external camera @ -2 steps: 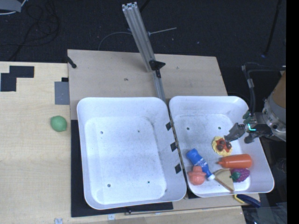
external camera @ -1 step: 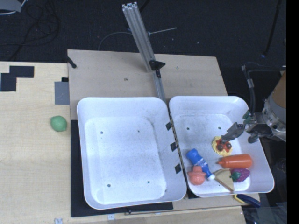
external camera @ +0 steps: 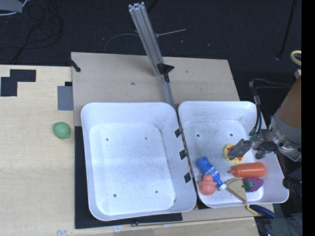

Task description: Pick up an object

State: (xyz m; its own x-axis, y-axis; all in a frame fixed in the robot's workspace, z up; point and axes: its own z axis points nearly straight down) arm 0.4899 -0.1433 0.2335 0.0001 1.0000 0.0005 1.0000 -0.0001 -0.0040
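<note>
The end effector (external camera: 248, 149) reaches into the right bin (external camera: 216, 114) over a pile of toys.

Its two dark fingers are spread open, with nothing between them. One fingertip sits just above a yellow toy (external camera: 229, 153), so that looks like the thing it means to grab. Just below it lies a red bottle (external camera: 247, 170), on its side. Next to the bottle are a purple toy (external camera: 253, 184) and a tan wedge (external camera: 237, 188). A blue tube (external camera: 208, 169) and a pink toy (external camera: 207, 186) lie a bit to the side, near the wall between the bins. All the toys crowd in one corner, so the fingers may bump the bottle on the way down. The left bin (external camera: 93, 117) sits right beside it. A green ball (external camera: 62, 130) rests far off on the tabletop (external camera: 29, 171), well out of reach.
</note>
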